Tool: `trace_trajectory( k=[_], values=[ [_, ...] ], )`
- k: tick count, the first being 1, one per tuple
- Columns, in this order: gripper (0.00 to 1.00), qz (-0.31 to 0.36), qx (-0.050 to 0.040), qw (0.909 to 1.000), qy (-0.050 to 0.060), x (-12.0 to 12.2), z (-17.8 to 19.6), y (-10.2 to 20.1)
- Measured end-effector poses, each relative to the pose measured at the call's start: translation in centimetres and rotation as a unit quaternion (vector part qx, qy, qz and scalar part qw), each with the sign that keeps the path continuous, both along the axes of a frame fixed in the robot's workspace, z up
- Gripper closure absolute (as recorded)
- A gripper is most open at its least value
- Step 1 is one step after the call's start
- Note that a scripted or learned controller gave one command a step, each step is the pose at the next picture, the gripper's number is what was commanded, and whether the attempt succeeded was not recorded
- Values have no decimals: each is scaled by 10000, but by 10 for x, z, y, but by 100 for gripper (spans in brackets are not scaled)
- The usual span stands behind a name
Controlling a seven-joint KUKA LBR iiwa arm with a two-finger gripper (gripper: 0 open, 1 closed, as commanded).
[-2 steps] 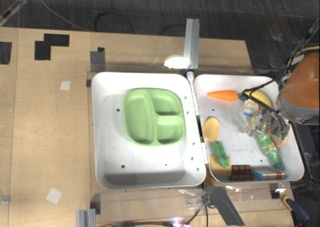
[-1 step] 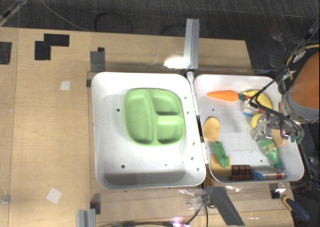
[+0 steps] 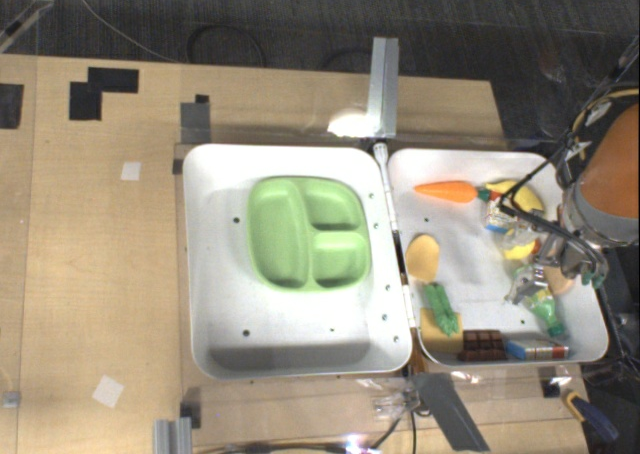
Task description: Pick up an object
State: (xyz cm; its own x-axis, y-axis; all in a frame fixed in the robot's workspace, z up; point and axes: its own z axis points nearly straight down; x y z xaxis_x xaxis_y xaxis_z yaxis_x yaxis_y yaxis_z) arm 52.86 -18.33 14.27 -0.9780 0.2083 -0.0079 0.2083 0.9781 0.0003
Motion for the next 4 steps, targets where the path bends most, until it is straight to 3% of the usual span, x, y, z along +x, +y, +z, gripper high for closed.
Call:
trace_trajectory(
  k=[1, 2, 3, 4],
  values=[
    [0, -143, -1, 9999, -32, 13, -54, -22],
    [0, 559, -25, 9984, -53, -17, -53, -23],
    [0, 640, -22, 9979, -47, 18, -53, -3],
    [0, 60, 17, 9999, 160, 129, -54, 0]
  ],
)
